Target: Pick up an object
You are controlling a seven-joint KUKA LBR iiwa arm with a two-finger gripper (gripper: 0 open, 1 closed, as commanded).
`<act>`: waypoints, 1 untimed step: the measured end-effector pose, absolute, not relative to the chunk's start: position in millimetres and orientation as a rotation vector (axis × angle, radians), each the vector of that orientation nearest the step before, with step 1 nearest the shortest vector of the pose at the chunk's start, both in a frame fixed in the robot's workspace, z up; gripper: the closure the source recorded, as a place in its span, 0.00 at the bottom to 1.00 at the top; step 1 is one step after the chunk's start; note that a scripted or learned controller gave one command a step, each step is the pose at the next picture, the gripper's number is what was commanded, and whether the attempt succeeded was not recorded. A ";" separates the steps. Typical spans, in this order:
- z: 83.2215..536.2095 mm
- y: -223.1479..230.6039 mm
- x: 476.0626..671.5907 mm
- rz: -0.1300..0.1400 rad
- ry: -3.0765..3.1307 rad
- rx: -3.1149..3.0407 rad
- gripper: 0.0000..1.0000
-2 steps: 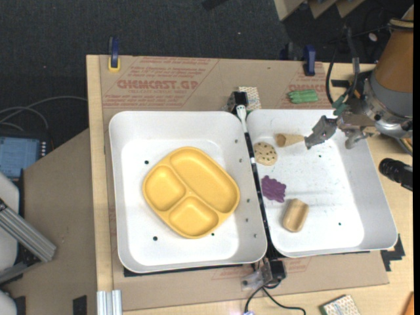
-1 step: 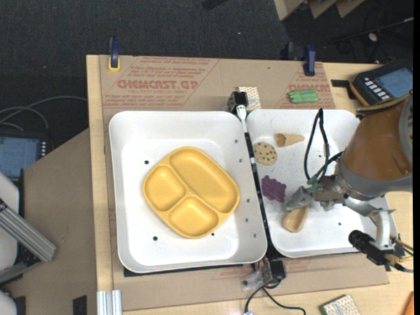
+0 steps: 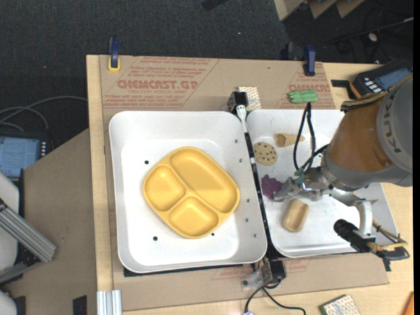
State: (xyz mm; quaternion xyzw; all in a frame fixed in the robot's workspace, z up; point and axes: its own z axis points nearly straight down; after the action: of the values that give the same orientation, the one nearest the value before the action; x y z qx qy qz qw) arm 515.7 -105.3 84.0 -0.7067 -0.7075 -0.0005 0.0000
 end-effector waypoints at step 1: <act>84.7 -99.6 477.7 0.001 -2.218 -2.220 0.00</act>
State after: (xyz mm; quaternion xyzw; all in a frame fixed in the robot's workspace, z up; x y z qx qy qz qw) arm 477.7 -99.6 84.7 -0.7074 -0.7068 0.0005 0.0015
